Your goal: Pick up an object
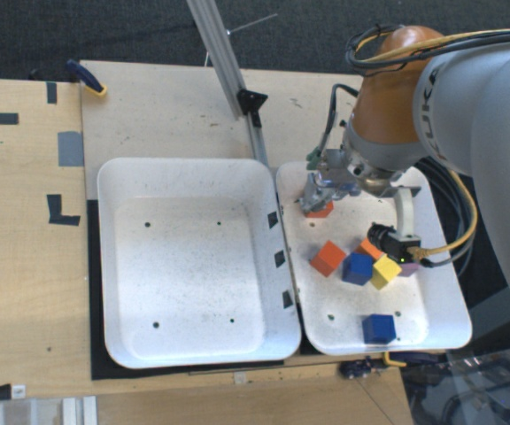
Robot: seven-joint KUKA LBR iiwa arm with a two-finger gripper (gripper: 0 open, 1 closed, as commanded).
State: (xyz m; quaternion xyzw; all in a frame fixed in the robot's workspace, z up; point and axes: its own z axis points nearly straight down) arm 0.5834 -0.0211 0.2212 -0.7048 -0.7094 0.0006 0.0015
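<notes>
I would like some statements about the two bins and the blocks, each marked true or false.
1. All blocks lie in the right bin. True.
2. The pincer is over the left bin. False: it is over the right bin's far end, at a small orange block.
3. A yellow block touches a blue block. True.
4. The near blue block sits stacked on another. False: it lies alone on the bin floor.
</notes>
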